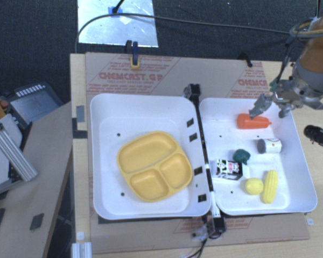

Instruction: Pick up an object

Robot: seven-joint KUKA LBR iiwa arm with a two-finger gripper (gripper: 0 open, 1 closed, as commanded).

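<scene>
Corn cob (269, 186) upright; carrot (253, 122) lies crosswise.

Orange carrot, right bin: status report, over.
End effector open, above carrot's right end. Orange carrot lying flat, not gripped. Can nearby, clear of it.

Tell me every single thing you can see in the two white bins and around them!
White bins: two, side by side on the bench.
Divided plate: one, yellow, three compartments, in the left bin.
Carrot toy: one, orange, far end of the right bin.
Small can: one, grey and white, lying on its side below the carrot.
Green lump: one, dark green, middle of the right bin.
Black-and-white carton: one, beside the green lump.
Lemon: one, yellow, near end.
Corn cob: one, yellow, right beside the lemon.
Clamp: one, yellow and blue, on the board behind.
Gripper: one, grey, jaws open, just above the carrot.
</scene>
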